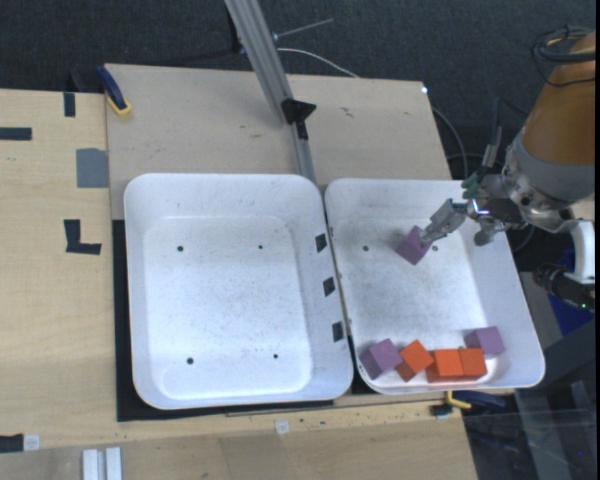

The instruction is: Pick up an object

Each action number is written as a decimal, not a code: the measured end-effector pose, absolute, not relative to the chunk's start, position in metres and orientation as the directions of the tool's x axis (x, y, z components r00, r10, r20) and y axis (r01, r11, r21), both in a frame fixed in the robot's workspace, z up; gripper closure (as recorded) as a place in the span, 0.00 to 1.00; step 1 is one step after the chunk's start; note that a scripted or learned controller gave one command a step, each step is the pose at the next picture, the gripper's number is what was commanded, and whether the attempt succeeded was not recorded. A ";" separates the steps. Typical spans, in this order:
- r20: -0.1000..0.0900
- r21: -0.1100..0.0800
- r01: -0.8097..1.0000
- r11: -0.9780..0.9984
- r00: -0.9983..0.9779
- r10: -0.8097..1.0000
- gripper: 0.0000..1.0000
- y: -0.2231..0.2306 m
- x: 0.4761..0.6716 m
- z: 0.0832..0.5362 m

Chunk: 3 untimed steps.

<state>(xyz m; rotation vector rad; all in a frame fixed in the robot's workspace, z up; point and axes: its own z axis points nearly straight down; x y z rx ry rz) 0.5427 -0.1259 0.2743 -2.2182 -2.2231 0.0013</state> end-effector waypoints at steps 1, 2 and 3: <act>-0.001 -0.008 1.000 -0.001 0.001 1.000 0.00 -0.165 0.569 0.171; -0.001 -0.006 1.000 0.002 -0.002 1.000 0.00 -0.173 0.611 0.087; 0.000 0.000 1.000 0.003 -0.003 1.000 0.00 -0.154 0.632 0.095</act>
